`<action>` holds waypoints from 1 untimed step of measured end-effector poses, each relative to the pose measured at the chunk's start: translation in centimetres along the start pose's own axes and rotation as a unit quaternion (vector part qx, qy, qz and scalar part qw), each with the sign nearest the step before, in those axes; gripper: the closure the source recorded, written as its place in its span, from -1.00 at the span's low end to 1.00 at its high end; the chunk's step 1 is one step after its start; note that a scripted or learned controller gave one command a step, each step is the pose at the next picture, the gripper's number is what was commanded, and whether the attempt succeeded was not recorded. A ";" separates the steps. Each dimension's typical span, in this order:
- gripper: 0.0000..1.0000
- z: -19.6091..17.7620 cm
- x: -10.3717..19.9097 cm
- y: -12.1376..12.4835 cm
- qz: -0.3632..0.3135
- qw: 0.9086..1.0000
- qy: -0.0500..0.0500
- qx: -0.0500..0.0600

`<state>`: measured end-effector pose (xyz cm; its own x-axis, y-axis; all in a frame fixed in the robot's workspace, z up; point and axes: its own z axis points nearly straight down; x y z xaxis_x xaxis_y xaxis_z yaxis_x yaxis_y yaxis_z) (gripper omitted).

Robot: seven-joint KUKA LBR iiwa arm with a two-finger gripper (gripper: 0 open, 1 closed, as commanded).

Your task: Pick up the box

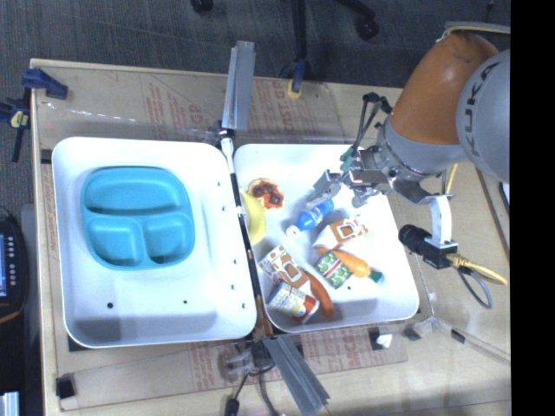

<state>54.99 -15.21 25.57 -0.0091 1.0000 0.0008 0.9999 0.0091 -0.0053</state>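
Two white bins sit on the worktop (130, 102). Left bin (69, 310) holds a blue tray (136, 213). Right bin (395, 293) holds the box (344, 230) among food items. Gripper (345, 180) hovers just above it, released, grasping nothing.

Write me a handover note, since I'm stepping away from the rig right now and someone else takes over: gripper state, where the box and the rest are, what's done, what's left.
Gripper: over the upper part of the right bin, above the blue bottle; nothing visibly between its fingers.
Box: small carton lying in the right bin just below the gripper, next to the carrot. More cartons sit lower in the bin.
Left bin: holds the blue divided tray.
Done: arm has reached the bin.
Left: grasp the box and lift it; not yet picked up.
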 end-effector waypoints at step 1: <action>-1.00 8.1 2.6 -3.0 -0.031 1.000 0.000 0.000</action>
<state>51.95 -12.61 17.44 -0.0719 0.9974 0.0007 0.9974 0.0719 -0.0056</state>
